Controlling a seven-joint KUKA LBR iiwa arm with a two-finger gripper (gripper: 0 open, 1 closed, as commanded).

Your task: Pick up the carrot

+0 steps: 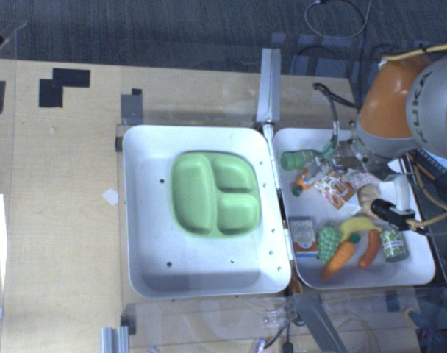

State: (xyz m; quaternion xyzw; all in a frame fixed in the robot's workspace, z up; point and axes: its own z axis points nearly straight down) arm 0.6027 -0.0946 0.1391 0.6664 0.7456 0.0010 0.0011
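Note:
The carrot, orange with a small green top, lies slanted near the front of the right bin. It rests between a bumpy green vegetable and a red-orange sausage-shaped piece. My gripper hangs over the back of the same bin, above a printed snack packet and well away from the carrot. Nothing shows in its grasp.
In the right bin there are also a yellow banana, a small jar, a small box and a green bottle. The left bin holds a green divided plate. A metal divider stands between the bins.

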